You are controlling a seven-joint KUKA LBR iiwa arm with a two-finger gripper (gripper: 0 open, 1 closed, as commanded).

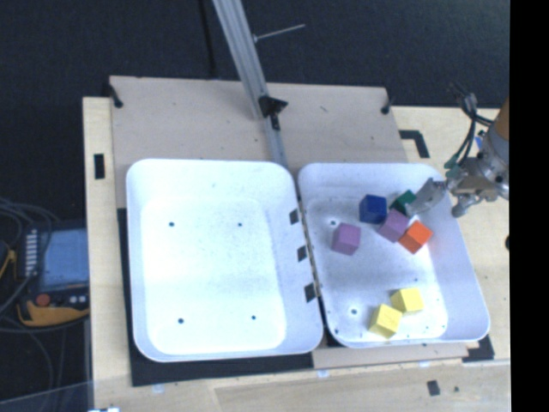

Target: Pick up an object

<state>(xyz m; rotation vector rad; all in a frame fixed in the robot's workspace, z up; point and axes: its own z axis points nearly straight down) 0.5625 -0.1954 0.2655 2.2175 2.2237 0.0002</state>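
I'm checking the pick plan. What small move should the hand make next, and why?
Probably ease left and down toward the green block. The hand sits at the right bin's far right edge, and that block lies nearest, though blue and purple blocks crowd it.

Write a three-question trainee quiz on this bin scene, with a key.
1. True or false: all the blocks lie in the right bin.
2. How many yellow blocks are there?
3. Which block lies nearest the gripper? A) green block B) a yellow block C) the lone purple block

Key:
1. True.
2. Two: one yellow block and another, close together near the bin's front edge.
3. A, the green block, at the top of the cluster beside the blue block.
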